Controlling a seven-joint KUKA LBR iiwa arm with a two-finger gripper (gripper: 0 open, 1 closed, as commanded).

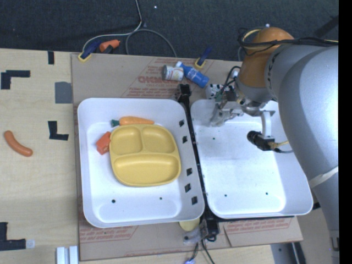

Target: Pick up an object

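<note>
Far left, on the pale wooden bench [33, 213], a small orange sausage-shaped toy [17, 143] is seen lying alone, well apart from the bins, with black angular marks scattered around it. Moving right, a sheet of cardboard [132, 84] is laid under both bins; red printing can be made out on it behind the left bin, but the letters are too faint and partly covered to be read. At its back edge an orange and blue clamp [100, 47] is fixed, and a cable [144, 29] loops off over the dark floor. In the left bin [91, 202] a yellow divided plate [146, 154] is set near the middle; a toy carrot [136, 121] lies just behind it, touching its rim, and a second orange piece [103, 142] is tucked at the plate's left edge, partly hidden by it, so its shape is hard to tell. Behind the bins a small white and blue bottle [186, 73] lies on its side, its label unreadable. Between the bins a row of black clips is seen. Then the right bin [247, 199], its floor bare white, and at its back left corner the gripper [220, 113] is lowered, a blurred tangle of metal and wires; whether its fingers are open or closed cannot be told, and nothing can be seen held. The grey arm [308, 98] is cut off at the right.
</note>
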